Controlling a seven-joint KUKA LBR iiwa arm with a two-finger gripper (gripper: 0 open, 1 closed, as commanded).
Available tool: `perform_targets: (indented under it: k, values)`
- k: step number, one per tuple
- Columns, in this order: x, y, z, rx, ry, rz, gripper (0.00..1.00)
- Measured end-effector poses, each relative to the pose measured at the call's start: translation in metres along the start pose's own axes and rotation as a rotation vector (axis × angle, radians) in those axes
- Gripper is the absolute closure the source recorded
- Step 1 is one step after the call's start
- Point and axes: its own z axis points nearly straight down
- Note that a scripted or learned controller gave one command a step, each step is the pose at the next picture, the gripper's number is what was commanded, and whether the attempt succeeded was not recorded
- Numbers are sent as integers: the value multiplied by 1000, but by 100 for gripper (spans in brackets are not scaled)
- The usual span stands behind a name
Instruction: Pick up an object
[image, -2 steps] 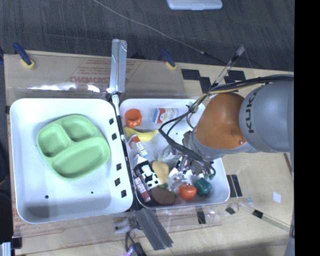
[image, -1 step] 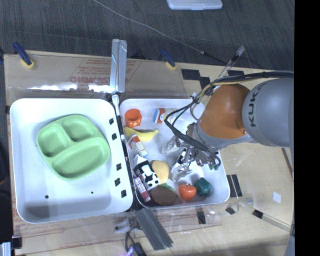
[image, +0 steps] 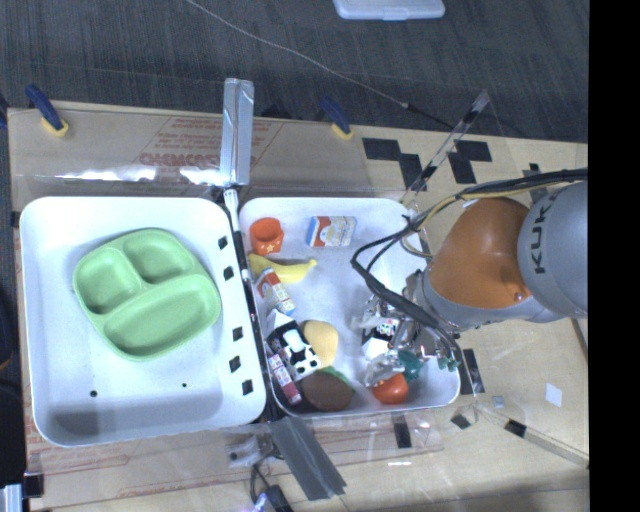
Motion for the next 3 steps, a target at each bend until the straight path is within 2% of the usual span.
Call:
perform_targets:
  k: [1,2,3]
  values:
    - [20,0,0,0,-2,-46,0]
    - [20,-1,0,2,-2,-165,0]
    - [18,0,-11,3,-5,-173,100]
